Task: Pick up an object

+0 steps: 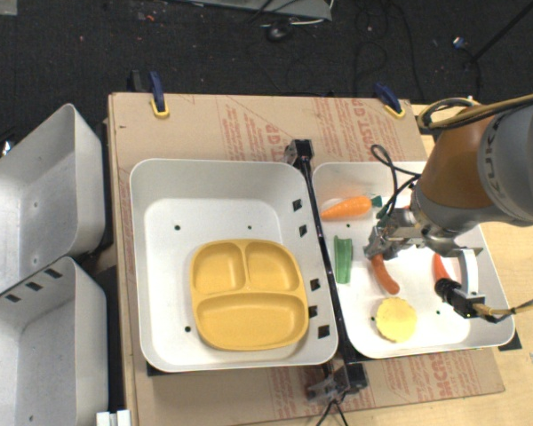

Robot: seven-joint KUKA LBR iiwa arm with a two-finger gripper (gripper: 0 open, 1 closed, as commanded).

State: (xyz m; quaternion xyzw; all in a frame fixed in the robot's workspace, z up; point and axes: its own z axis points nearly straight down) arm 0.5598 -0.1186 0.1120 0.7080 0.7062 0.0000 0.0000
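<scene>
The bench (249,118) is a brown board holding two white bins side by side. The left bin (155,238) carries a yellow divided plate (247,294), which sits toward the bin's 5 o'clock corner. The arm (480,171) comes in from 3 o'clock, grey with an orange band, and bends down over the right bin (431,340). The gripper (384,242) hangs low near that bin's middle, right at the upper end of a red sausage (385,274); whether its fingers are apart or closed cannot be made out from here, and nothing is seen held between them. The sausage lies slanting from 11 to 5 o'clock on the bin floor. At 12 o'clock from the gripper lies a carrot (348,207). A green stick (343,259) lies at the gripper's 9 o'clock. A yellow round piece (396,319) rests at 6 o'clock.
</scene>
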